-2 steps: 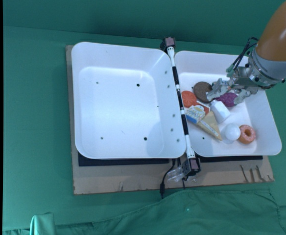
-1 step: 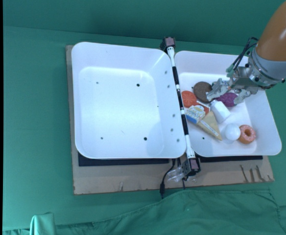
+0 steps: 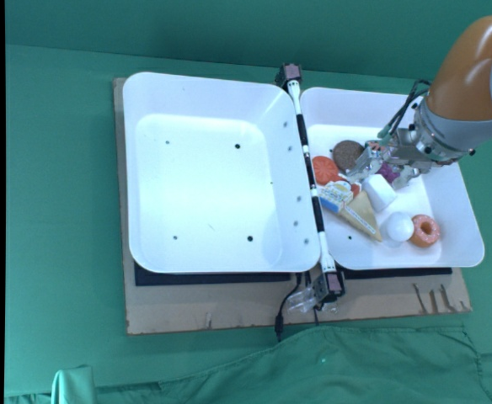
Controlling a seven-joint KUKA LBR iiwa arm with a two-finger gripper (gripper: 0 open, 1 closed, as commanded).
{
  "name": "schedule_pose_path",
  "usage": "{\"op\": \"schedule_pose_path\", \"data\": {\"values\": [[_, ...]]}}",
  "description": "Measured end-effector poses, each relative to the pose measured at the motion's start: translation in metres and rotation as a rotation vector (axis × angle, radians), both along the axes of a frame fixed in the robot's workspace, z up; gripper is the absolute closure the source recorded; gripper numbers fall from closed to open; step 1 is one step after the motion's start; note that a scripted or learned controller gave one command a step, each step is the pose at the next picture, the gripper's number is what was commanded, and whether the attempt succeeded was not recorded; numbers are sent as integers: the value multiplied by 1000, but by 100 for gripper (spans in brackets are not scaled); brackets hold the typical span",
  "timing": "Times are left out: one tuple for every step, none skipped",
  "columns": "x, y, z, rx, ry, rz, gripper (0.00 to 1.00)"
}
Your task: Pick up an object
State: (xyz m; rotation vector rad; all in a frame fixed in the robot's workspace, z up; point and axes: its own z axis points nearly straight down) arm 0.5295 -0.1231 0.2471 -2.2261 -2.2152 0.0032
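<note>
Gripper [image 3: 379, 168] sits low in the right bin [image 3: 457, 200], arm reaching in from the right, tip over the clutter near the bin's middle. We cannot tell its state or whether it has hold of anything; the wrist body and cabling hide the tip. Candidate objects all lie in the right bin: brown disc [image 3: 345, 153], red piece [image 3: 323, 170], white cylinder [image 3: 380, 192] just below the gripper, a purple bit [image 3: 388, 173] partly under it, yellow wedge [image 3: 357, 211] with a printed label, white ball [image 3: 397, 226], donut [image 3: 425, 230]. Left bin [image 3: 204, 175] holds none of them. We judge the step in hand to be the descent onto one item, most likely the cylinder or the purple bit beside it. To do it well, we would centre on a single object, since the pieces touch one another and a straddle could pinch two or push one aside. We would align the closing direction across the cylinder's narrow side, go down vertically, close fully before lifting, then lift straight up and check for the object at the tip.
</note>
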Motion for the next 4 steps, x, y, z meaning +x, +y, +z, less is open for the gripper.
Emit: {"op": "schedule_pose_path", "data": {"values": [[4, -6, -31, -9, -32, 2, 0], [4, -6, -34, -10, -33, 2, 0], [5, -9, -22, -15, -39, -4, 100], [7, -22, 35, -4, -12, 1, 100]]}}
